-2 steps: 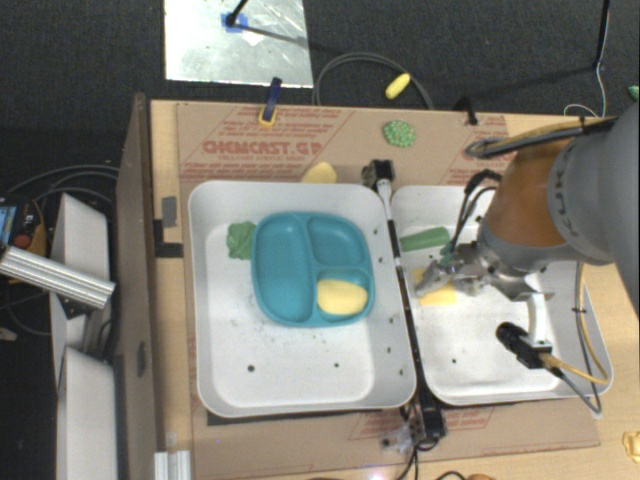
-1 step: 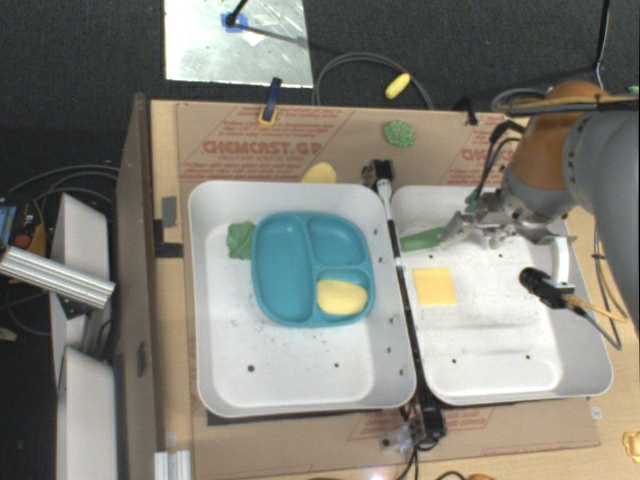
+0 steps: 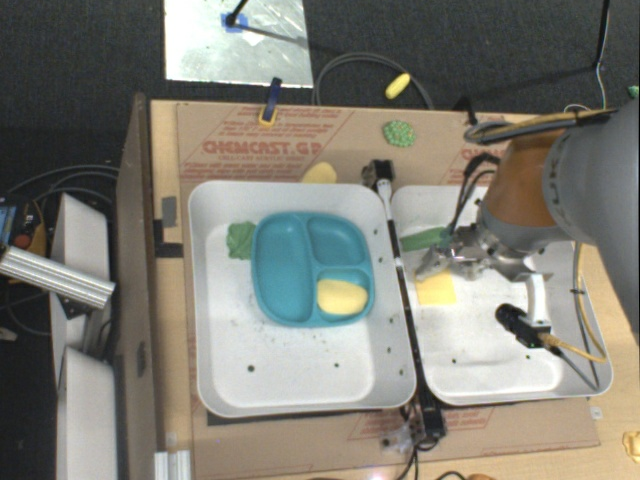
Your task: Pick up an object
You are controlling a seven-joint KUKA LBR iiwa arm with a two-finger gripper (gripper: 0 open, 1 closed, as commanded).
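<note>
Yellow block [image 3: 436,289] just below hand [image 3: 436,260]

arm [image 3: 585,183] cut off at right edge, green object [image 3: 424,237] partly hidden by tool [image 3: 440,260]

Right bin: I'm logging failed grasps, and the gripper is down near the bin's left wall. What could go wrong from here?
1. The gripper sits between a yellow flat piece and a green piece; it may catch neither, or nudge one away.
2. Both lie close to the right bin's left wall, so the fingers could strike the divider.
3. The yellow piece looks thin and flat, so the fingers could slide over it.
</note>
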